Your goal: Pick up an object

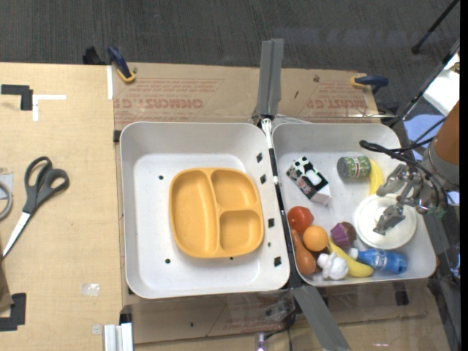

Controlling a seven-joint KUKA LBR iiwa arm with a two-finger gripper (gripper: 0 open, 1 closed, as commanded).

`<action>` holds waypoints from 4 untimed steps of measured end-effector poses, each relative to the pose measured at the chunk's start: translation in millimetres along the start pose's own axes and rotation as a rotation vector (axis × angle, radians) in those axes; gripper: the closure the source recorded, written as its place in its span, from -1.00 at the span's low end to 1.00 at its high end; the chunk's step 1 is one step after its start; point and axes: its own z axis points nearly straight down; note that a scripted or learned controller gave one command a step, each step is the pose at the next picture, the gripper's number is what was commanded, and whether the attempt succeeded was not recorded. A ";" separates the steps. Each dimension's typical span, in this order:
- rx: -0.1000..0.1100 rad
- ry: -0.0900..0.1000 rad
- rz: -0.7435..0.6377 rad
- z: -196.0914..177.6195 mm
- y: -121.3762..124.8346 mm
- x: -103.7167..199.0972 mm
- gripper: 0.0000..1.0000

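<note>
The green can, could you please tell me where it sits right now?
The green can lies on its side in the right bin near the far wall, beside the yellow banana.

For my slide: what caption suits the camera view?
Gripper over a white bowl in the cluttered right bin.

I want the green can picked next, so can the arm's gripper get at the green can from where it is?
Probably yes. The small green metal can lies in the right white bin, its top uncovered. The gripper hovers nearby over the round white bowl; a yellow banana crowds the can's right side.
</note>
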 end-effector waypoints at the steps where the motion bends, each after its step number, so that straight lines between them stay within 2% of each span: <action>1: -0.002 -0.011 0.227 42.6 45.6 38.5 -1.00; 2: -0.004 -0.014 0.447 42.6 57.4 52.3 -1.00; 3: -0.004 -0.013 0.422 42.8 75.0 82.0 -1.00; 4: -0.006 -0.020 0.420 33.0 75.0 79.0 1.00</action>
